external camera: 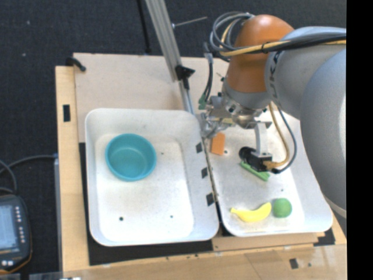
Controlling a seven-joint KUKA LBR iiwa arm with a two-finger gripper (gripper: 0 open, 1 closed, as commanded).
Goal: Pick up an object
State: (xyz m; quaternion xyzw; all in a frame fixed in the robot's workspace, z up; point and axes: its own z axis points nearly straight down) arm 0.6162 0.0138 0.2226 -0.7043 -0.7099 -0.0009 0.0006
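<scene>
Closest to the lens is the grey arm [317, 104], which reaches in from the right and covers the far right corner of the right bin [245, 191]. Its orange band [259, 37] sits above the wrist, with looped cables around it. The tool [213, 124] hangs at the far left side of the right bin, just beside the rims where the two bins meet. Whether it is released or clenched cannot be told from this angle.

The orange block [217, 144] lies in the right bin directly under the tool, close to the dividing rims. Its upper end is at or just beneath the tool; contact cannot be made out. It is a small, plain orange, box-shaped piece. Its long axis runs roughly from the far side to the near side of the bin, leaning slightly, with the far end tipped to the right.

To its right lies a flat green piece [256, 170], set on a diagonal. At the near edge of the same bin, a yellow banana [252, 213] curves with its ends upward, and a green ball [281, 207] sits just beside its right tip. Both are well apart from the block.

The left bin [151, 209] holds a teal bowl [131, 156], upright, in its far left part. A slanted metal rail [163, 28] rises from the bench [116, 80] behind the bins.
</scene>
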